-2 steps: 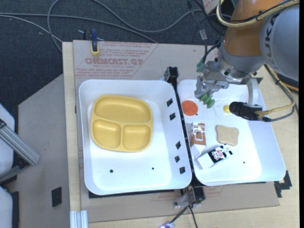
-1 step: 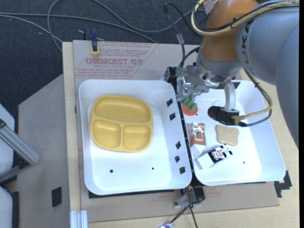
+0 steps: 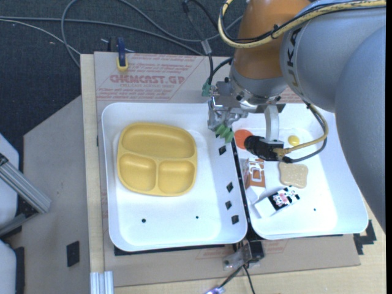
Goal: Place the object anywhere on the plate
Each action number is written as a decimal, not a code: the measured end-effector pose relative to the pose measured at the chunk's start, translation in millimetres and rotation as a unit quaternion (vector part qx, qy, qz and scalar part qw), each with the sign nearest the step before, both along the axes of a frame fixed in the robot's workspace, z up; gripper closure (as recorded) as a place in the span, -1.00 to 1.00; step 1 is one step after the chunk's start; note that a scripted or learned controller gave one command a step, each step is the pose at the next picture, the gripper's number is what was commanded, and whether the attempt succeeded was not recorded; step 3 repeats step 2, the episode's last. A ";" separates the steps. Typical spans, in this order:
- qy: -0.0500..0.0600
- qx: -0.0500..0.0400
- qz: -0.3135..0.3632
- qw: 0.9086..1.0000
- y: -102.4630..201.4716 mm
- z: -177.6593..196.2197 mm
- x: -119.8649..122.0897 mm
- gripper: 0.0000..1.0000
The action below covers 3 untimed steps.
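A yellow plate (image 3: pixel 157 158) with three compartments lies in the left bin (image 3: pixel 211 216), nothing on it. My gripper (image 3: pixel 222 127) hangs just right of the plate, over the left bin's right side near the divider. A small green object (image 3: pixel 224 133) shows between its fingertips, and the fingers are closed on it. The green object is off the plate, about a hand's width from the plate's right rim.
The right bin (image 3: pixel 331 216) holds an orange round item (image 3: pixel 243 138), a small yellow piece (image 3: pixel 294 140), a toast slice (image 3: pixel 294 175), an orange-white packet (image 3: pixel 254 172) and a white-black box (image 3: pixel 277 199). The large grey arm covers the upper right. A blue clamp (image 3: pixel 122 52) sits at the back.
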State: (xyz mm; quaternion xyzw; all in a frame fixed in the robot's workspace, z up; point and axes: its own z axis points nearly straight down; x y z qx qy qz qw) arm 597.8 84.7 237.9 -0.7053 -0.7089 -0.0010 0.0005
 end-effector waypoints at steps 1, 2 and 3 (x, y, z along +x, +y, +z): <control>0.002 0.000 0.000 1.000 49.7 -15.1 -5.1 1.00; 0.002 -0.001 -0.002 1.000 46.8 -14.1 -4.4 -1.00; 0.002 -0.001 -0.002 1.000 46.8 -14.1 -4.4 -1.00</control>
